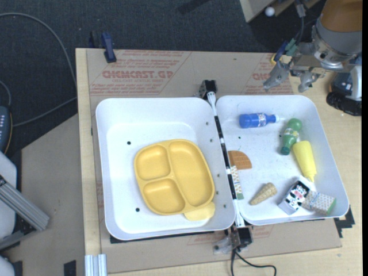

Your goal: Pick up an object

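The right bin [325,128] holds several small objects: a blue bottle [257,120] lying on its side, a green bottle [290,135], a yellow squeeze-bottle shape [305,158], a brown wedge [240,161], a tan cone [263,193], a black-and-white box [296,196] and a mesh-wrapped item [321,202]. My gripper [289,78] hangs over the cardboard just beyond the right bin's far rim. It is open, with nothing between its fingers. The blue bottle lies nearest to it, below and slightly left.
The left bin [115,154] holds a yellow divided plate [173,176] with a pale yellow piece [199,213] at its near edge. A black clip strip [221,148] joins the two bins. A blue clamp [107,46] sits at the board's far left corner.
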